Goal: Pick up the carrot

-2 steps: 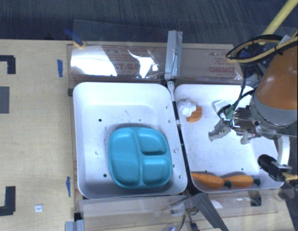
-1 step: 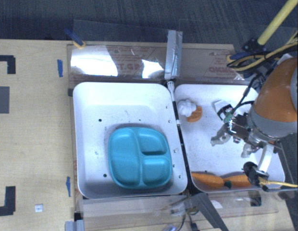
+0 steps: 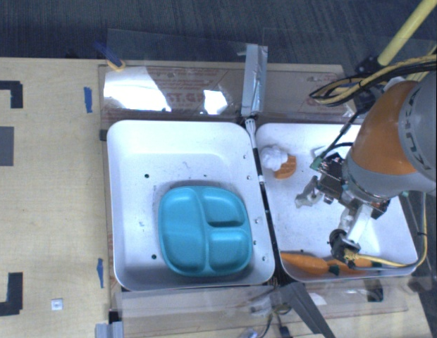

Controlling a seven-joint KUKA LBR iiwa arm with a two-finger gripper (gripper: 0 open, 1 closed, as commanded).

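The carrot lay unlifted against the right bin's near wall. My gripper hung apart from it, and I couldn't tell whether it was open or closed.

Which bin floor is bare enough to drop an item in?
Left white bin: bare floor behind the teal divided plastic plate, plus a strip along its left. Right white bin: one patch between the small white-and-orange object and the orange carrot at the front wall. Crowded: its right half, under the gripper and arm.

The carrot lies along the right bin's near wall.
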